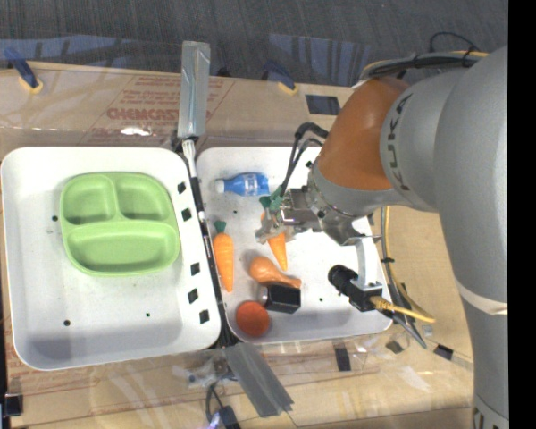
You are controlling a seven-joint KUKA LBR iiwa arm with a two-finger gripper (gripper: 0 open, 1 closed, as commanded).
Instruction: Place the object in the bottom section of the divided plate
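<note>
A green divided plate (121, 222) lies in the left bin (36, 329), with its one wide section toward the view's bottom. Over the right bin (339, 315), my gripper (275, 223) is shut on the upper part of a small orange carrot (278, 251). The carrot's tip points toward the view's bottom and its green leaves (268, 202) stick out above the fingers. The grey and orange arm reaches in from the right and hides the bin's right side.
The right bin also holds a blue bottle (246, 184), a longer carrot (223, 257) by the divider, an orange gourd-shaped piece (268, 271), a black block (283, 298) and a red tomato (253, 319). A raised divider (196, 239) separates the bins.
</note>
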